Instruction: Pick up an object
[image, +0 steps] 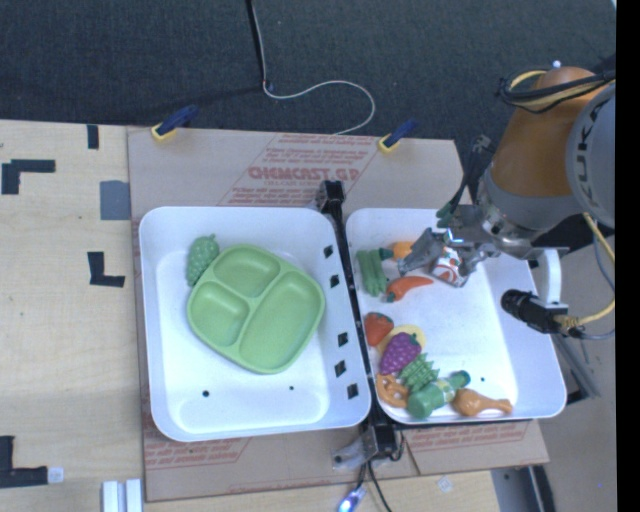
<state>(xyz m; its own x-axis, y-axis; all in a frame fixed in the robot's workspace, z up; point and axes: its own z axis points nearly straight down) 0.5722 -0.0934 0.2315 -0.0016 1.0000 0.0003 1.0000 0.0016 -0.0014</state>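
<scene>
I see the gripper (432, 252) low over the right bin (520, 345), near that bin's far edge and closer to its left wall than its right. I cannot tell from this angle how it is set or whether it has hold of anything — the metal blurs into the toys under it. Just beside it, on its right, sits a small white-and-red piece (450, 268), touching or very nearly touching the gripper. An orange carrot-shaped toy (409, 287) lies just beneath it, pointing toward the divider, and a dark green vegetable (371, 271) rests against the bin's left wall close by. A small orange piece (401, 249) sits at the far edge next to them.

Farther toward the near edge of the same bin I see a red tomato-like toy (378, 327), then purple grapes (398, 353), a spiky green piece (419, 372), a larger green toy (433, 395) and a tan drumstick-shaped toy (480, 404) — all bunched along the near left corner.

The arm (545, 140) comes in from the far right corner, orange band uppermost.

In the left bin (165, 300), a green divided plate (256, 308) fills the middle, with a green bunch of grapes (201, 258) touching its far left rim.
</scene>
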